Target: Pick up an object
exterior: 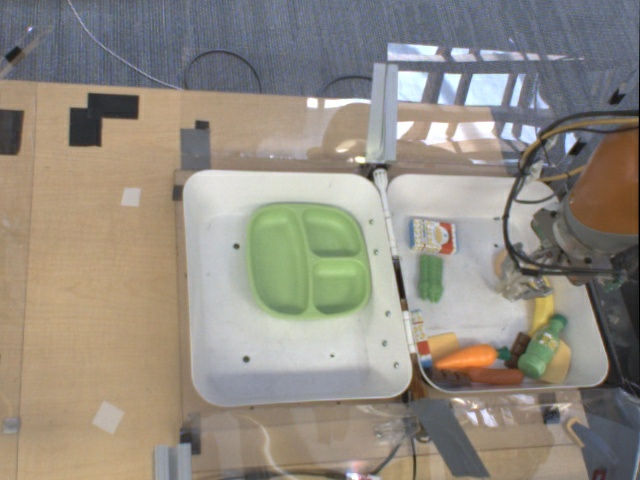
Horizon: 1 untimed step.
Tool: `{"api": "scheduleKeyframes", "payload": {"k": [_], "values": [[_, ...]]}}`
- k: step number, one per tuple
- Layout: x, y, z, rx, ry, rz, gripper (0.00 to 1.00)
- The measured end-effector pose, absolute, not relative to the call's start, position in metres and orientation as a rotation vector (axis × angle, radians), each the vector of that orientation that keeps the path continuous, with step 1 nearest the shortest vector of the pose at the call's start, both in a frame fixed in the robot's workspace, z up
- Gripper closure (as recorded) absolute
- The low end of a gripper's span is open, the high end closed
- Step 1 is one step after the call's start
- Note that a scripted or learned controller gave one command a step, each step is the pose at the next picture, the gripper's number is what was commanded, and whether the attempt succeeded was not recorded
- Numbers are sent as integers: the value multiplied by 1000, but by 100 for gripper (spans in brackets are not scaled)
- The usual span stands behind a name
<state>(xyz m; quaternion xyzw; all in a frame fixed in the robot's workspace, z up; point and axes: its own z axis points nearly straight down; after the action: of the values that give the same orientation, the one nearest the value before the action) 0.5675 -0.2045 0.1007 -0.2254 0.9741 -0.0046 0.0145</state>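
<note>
My gripper (516,278) hangs low over the right bin (470,203), near its right side, under the grey wrist and orange band (608,193). Just below it lies a yellow banana (541,313). A green bottle (543,346) and a yellow wedge (560,364) sit in the bin's front right corner. An orange carrot (466,357) and a brown sausage (492,376) lie along the front wall. A green pickle-like piece (430,278) and a small white and red carton (433,236) rest at the bin's left. I see nothing between the fingers.
The left bin (215,358) holds a green divided plate (305,260). A metal post (381,118) stands behind the wall between the bins. Black cables (520,193) loop off the arm above the right bin. Wooden bench (90,298) stretches to the left.
</note>
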Motion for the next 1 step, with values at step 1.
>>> {"api": "scheduleKeyframes", "payload": {"k": [1], "values": [[582,-207,210,-605,3069,-9,100]]}}
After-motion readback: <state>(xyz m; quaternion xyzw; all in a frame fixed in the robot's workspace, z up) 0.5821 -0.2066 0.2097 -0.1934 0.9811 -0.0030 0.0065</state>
